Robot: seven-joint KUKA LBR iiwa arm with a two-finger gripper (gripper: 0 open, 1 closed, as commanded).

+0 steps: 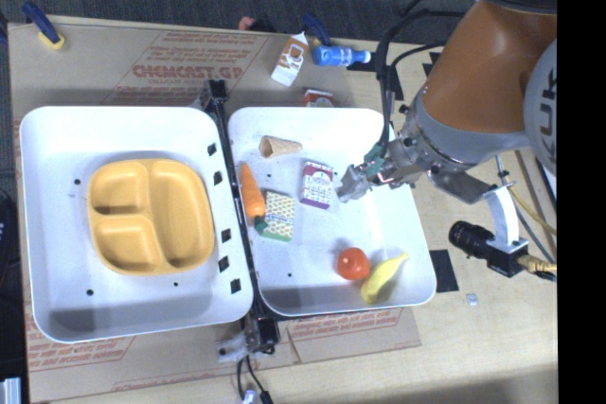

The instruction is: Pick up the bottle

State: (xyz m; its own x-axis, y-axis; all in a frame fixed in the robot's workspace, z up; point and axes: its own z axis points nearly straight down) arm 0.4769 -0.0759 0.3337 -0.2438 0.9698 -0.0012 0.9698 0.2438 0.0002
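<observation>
In the right bin (pixel 402 232), a banana (pixel 381 277) and tomato (pixel 352 263) lie at five o'clock. The gripper (pixel 350 187) hangs at three o'clock of centre, its state unreadable. Farthest, the blue bottle (pixel 339 57) lies on the bench past the bin's twelve o'clock rim.

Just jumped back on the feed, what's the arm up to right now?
The arm's claw hovers over the right bin, just right of a small purple carton. Nothing shows between its tips. The blue bottle lies outside the bins on the cardboard behind the right one, untouched. Inside that bin sit a carrot, a cone, a patterned packet, a tomato and a banana. The left bin holds a yellow divided tray.
</observation>
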